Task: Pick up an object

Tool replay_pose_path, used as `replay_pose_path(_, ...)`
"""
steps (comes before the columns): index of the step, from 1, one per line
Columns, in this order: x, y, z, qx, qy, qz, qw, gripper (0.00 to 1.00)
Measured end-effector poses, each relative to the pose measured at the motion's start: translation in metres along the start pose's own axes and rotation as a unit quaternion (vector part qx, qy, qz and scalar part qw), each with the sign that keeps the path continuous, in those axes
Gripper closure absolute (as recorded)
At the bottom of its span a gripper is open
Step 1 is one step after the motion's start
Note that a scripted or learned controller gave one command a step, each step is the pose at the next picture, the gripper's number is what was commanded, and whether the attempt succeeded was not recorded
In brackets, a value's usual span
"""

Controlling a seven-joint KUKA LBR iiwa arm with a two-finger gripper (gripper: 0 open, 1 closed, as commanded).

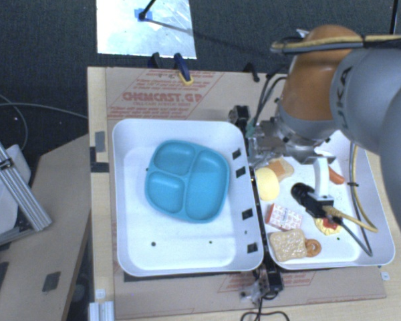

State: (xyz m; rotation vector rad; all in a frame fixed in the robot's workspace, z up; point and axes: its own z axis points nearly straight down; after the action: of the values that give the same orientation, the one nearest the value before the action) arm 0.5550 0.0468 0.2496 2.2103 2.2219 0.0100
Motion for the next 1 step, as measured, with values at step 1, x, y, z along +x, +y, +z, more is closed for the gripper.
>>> replay_pose_path(1, 0.0230, -0.0394, 0.0119, 0.006, 0.001, -0.001, 1.0000, 1.00)
